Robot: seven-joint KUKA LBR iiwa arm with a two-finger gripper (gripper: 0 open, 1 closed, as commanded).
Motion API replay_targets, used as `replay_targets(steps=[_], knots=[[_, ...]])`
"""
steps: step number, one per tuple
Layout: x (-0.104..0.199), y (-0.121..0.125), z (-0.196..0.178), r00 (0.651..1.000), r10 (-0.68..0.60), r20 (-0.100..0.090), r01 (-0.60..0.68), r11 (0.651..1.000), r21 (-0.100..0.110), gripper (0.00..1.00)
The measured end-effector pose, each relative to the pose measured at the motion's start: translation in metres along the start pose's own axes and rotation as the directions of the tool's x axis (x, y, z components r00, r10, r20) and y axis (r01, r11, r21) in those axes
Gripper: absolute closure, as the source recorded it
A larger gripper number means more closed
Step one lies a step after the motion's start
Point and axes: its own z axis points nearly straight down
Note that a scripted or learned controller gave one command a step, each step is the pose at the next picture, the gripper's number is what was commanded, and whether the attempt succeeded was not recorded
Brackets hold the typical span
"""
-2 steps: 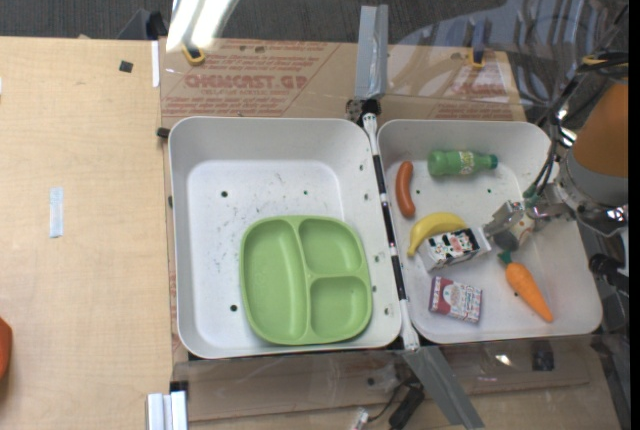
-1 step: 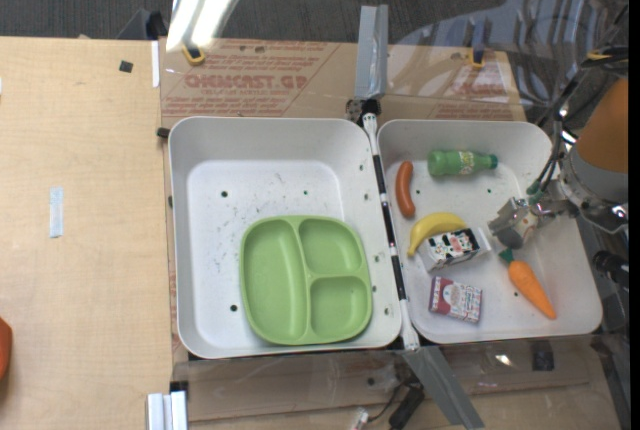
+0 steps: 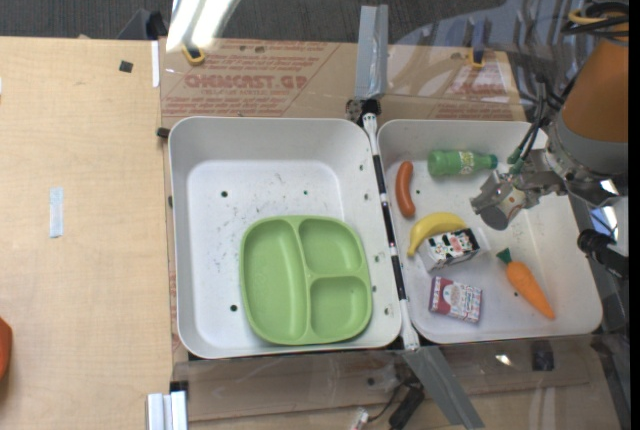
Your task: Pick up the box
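Observation:
A small red and white box point(image 3: 456, 299) lies flat near the front of the right bin point(image 3: 590, 318). A second small carton point(image 3: 451, 246), white with black marks, lies just behind it, touching the banana point(image 3: 436, 228). My gripper point(image 3: 497, 202) hangs over the middle of the right bin, up and to the right of both boxes and apart from them. Nothing shows in its grasp.
The right bin also holds a green bottle point(image 3: 460, 161) at the back, a red sausage point(image 3: 405, 189) by the left wall and a carrot point(image 3: 526, 286) at the front right. A green divided plate point(image 3: 305, 280) sits in the left bin point(image 3: 200, 218).

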Motion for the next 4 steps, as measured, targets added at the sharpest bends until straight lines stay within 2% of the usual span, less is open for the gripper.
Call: replay_targets(steps=[1, 2, 3, 4], knots=[[0.034, -0.056, 0.002, 1.0, 0.015, -0.001, -0.015, 1.0, 0.002, 1.0], [0.079, -0.018, 0.002, 1.0, 0.025, 0.0, -0.025, 1.0, 0.001, 1.0], [0.108, -0.06, 0.002, 0.999, 0.04, -0.001, -0.04, 0.999, 0.004, 1.0], [0.183, -0.054, 0.002, 1.0, 0.007, 0.0, -0.007, 1.0, 0.003, 1.0]])
